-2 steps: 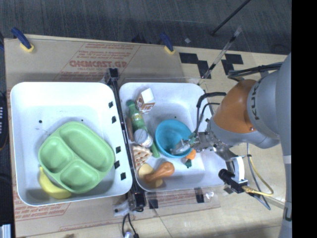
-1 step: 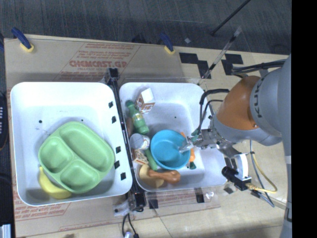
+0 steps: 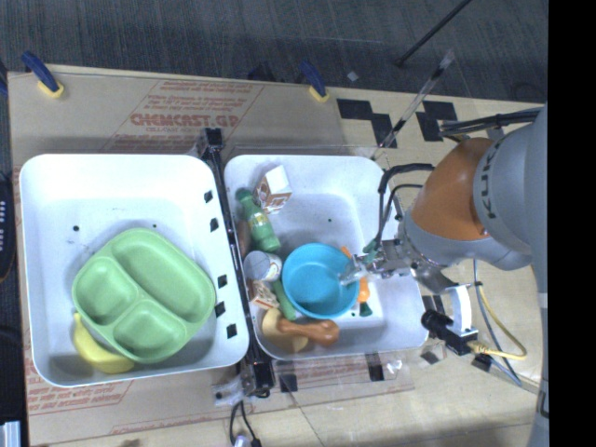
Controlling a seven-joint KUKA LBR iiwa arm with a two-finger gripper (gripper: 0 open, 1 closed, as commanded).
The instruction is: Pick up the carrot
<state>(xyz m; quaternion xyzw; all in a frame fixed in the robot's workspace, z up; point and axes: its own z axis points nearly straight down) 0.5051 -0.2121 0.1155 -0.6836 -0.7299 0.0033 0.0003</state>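
We look down from one fixed camera above the bench (image 3: 84, 408), tilted at a slant, far enough back to take in both white bins (image 3: 42, 250) side by side, the arm (image 3: 484, 194) entering from our right, dark floor along the top.

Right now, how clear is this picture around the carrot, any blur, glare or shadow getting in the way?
Camera view: lighting is even and soft, with faint shadows along the right bin walls; the carrot is a small orange sliver, partly hidden by the blue bowl and the gripper; the gripper's tip is blurry against the bowl rim; mild glare on the silver can.
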